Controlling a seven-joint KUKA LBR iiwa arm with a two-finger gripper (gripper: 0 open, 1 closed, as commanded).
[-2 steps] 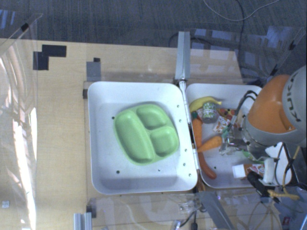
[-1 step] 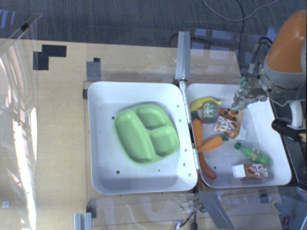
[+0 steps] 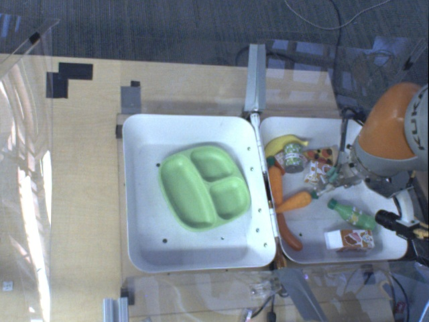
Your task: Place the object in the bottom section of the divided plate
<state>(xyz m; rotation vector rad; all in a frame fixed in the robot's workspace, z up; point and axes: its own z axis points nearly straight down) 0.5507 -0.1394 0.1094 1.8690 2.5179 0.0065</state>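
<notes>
A green divided plate lies in the left white bin, with one long section and two smaller ones. The right bin holds a banana, a small can, a snack packet, two carrots, a sausage, a green bottle and a small carton. My gripper hangs low over the right bin, just right of the snack packet and above the green bottle. The orange wrist band sits above it.
A metal divider rail runs between the two bins. A black cable loops on the dark floor behind. A clear panel stands at the left of the bench.
</notes>
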